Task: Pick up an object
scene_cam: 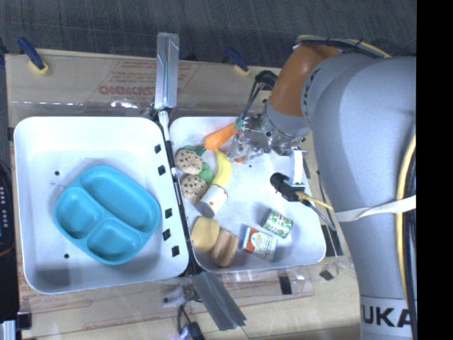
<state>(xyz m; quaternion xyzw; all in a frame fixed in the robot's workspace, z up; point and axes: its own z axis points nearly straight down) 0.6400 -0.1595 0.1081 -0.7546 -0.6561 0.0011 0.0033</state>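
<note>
One gripper (pixel 244 142), jaw state I cannot tell, hangs beside the carrot (pixel 220 136) at the right bin's (pixel 311 250) twelve o'clock; I'd center over it before closing.

evenly lit from above, fairly bright, with no hard beam. soft, short shadows only: a faint grey patch under the blue tray (pixel 106 222) toward the lower left corner of the left bin (pixel 35 190), and a dim band under the arm (pixel 354 119) across the right bin (pixel 311 250). mild glare on the white bin walls, washing out their rims. sheen along the grey arm casing and the metal strip (pixel 167 69) at top. slightly soft overall, low resolution; small printed labels on the cans (pixel 277 224) unreadable. gripper (pixel 244 144) area murky and cluttered, detail lost. dark floor at the top nearly featureless. no obvious bending of straight edges.
</note>
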